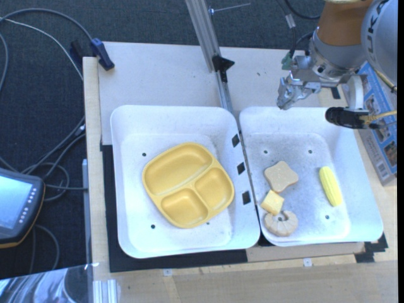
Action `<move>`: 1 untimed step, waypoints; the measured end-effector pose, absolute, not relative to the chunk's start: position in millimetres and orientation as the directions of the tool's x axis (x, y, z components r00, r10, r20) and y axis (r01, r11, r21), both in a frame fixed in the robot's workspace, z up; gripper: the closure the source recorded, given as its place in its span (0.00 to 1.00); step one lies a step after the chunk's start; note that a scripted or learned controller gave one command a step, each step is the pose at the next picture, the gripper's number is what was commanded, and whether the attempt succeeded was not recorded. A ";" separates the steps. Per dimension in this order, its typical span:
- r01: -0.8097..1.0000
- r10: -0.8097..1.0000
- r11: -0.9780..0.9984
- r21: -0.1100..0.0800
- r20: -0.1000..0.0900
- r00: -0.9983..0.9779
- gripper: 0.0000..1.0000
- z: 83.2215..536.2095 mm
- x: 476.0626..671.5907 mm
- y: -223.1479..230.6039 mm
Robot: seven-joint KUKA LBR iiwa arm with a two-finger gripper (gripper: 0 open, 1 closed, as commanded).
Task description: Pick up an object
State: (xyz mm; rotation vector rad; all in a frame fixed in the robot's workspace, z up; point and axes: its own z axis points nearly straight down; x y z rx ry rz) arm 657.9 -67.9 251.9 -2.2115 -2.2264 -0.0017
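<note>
**Gripper above right bin's far rim**

Lower right: a round biscuit (pixel 281 223), yellow block (pixel 273 202), toast piece (pixel 281 176) and corn cob (pixel 331 185) are seen in the right bin (pixel 353 229). A yellow tray (pixel 187 185) is seen in the left bin (pixel 126 169). Upper right: the gripper (pixel 287 100) is raised; jaw state cannot be told.

Arm (pixel 353 17) cut off top-right; claw (pixel 287 100) fingers unclear.

I see the claw (pixel 287 100) above the far rim of the right bin (pixel 360 169), with the corn (pixel 331 185) and toast (pixel 281 176) inside.
</note>
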 end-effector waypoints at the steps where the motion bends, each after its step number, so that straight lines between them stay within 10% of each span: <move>1: 1.000 1.000 0.006 0.002 0.003 -0.006 1.00 255.9 662.5 -15.1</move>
